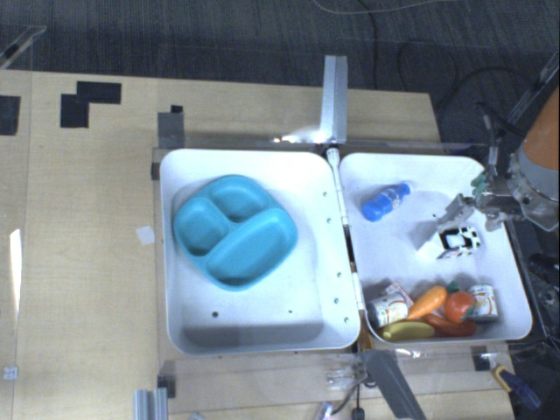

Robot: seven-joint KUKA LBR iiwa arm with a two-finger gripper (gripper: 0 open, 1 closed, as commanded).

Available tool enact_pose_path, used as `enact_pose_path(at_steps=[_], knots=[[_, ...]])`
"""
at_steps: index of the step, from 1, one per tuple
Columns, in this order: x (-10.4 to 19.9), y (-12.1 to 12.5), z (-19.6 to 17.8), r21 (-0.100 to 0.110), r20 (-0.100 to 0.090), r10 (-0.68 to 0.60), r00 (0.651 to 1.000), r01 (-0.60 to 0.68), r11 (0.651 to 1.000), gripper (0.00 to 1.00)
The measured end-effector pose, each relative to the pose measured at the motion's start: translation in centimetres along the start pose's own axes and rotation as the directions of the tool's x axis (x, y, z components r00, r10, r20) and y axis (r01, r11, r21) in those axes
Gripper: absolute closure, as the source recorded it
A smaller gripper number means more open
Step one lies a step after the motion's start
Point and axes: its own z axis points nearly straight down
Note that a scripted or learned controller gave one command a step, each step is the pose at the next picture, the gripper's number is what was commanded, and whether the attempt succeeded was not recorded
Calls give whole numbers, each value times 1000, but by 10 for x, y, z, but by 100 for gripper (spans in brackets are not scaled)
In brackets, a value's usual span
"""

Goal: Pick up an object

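Observation:
My gripper [474, 214] hangs over the right side of the right bin [411, 169], open, with nothing between its fingers. Just below it a small black-and-white toy [459, 241] lies on the bin floor, apart from the gripper. A blue bottle [385, 201] rests on its side to the upper left. Along the bin's front edge sits a cluster: an orange carrot [427, 303], a red tomato [458, 305], a yellow banana [407, 330] and two small cans [391, 307], [484, 302].
In the left bin [262, 331] a blue divided plate [234, 230] takes up the upper left part. A metal post [335, 94] rises behind the wall between the bins. Cables run over the dark floor at the back.

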Motion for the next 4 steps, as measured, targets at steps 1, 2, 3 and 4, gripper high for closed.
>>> enact_pose_path(at_steps=[1, 2, 3, 4], knots=[[-32, 18, 94, -10, 2, 78, 997, -78, 997, 0], [-37, 27, 113, -39, 16, 21, 1000, -21, 999, 0], [-28, 39, 92, -69, 12, 7, 1000, -6, 998, 100], [20, 14, -14, -4, 0, 88, 996, -88, 996, 100]])
